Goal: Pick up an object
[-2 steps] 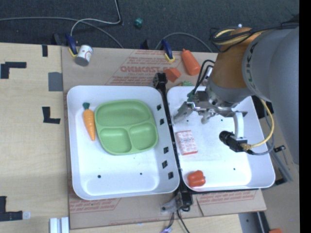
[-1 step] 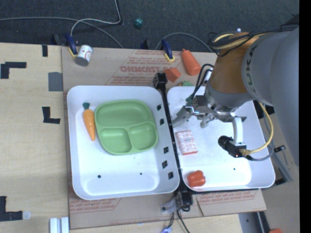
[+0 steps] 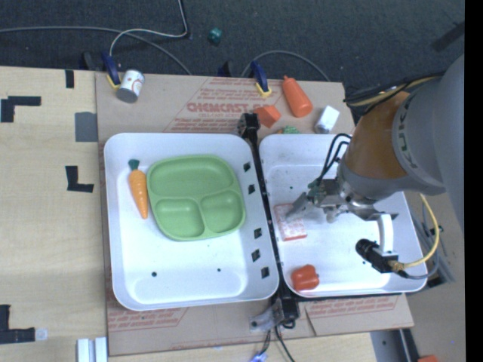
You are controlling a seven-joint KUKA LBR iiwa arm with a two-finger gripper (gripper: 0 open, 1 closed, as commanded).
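Dark carpet (image 3: 302, 13) beyond a pale wooden bench (image 3: 38, 225).

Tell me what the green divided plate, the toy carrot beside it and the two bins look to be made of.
Green divided plate: likely molded plastic, matte, uniform colour with soft rounded compartment edges. Toy carrot: probably plastic or rubber, smooth orange body with a green tip; the view leaves it open. Left bin and right bin: white, seemingly thin formed plastic, with rounded corners and a faint sheen.

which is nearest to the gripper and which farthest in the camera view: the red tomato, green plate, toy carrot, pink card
1. pink card, just left of the gripper, right bin.
2. red tomato, near edge of the right bin.
3. green plate, middle of the left bin.
4. toy carrot, left of the plate.
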